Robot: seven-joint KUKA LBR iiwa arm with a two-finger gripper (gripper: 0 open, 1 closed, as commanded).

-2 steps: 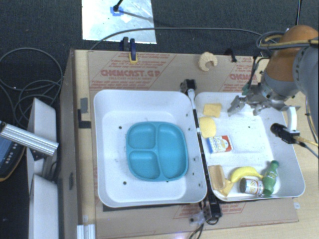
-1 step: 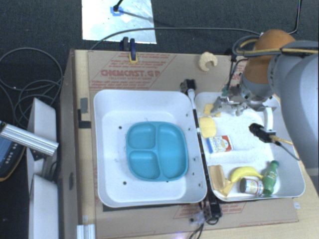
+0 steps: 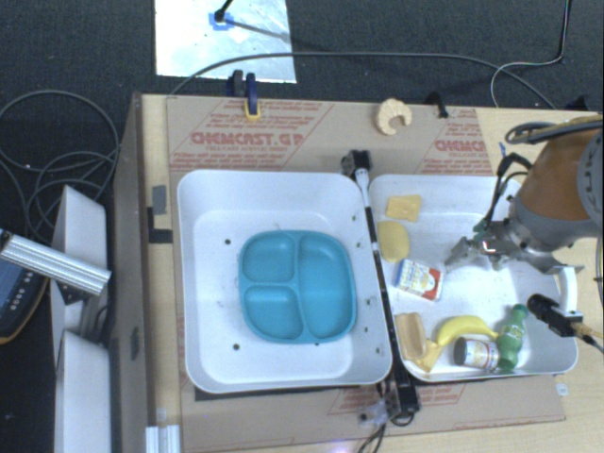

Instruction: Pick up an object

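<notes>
Front of right bin (image 3: 566,357): jar (image 3: 476,354), banana (image 3: 460,328), green bottle (image 3: 511,334) | gripper (image 3: 478,250) above bin floor, fingers spread, nothing between | arm cut off at right edge

- A blue divided plate (image 3: 297,286) is lying in the left white bin (image 3: 212,215).
- A croissant-shaped piece (image 3: 394,115) is sitting on the cardboard bench top (image 3: 311,130), beyond the bins.
- Cables (image 3: 38,159) are trailing over the dark floor at the left.
- A silvery sheet (image 3: 226,26) is lying above the bench.
</notes>
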